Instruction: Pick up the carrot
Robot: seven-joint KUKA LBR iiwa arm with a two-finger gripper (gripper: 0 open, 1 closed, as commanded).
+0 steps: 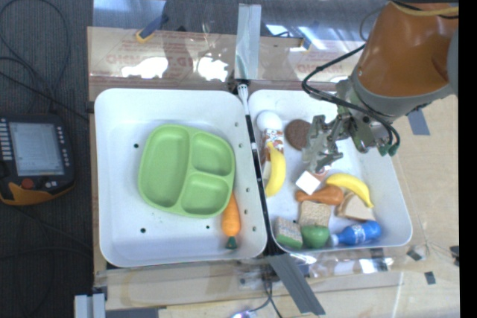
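The carrot [232, 219], orange with a green stem end, lies in the left bin [119, 160] near its front right corner, just beside the green plate [186, 170]. My gripper [323, 150] hangs over the right bin [395, 190], far to the right of the carrot, above a white cube [308, 182]. Its fingers point down-left and stand slightly apart with nothing between them.
The right bin holds two bananas [275, 170] [352, 187], a brown cookie [297, 132], a white bottle [270, 127], an orange piece [323, 195], bread slices [314, 214], a green item [315, 236] and a blue bottle [356, 234]. A teach pendant [33, 158] lies left of the bench.
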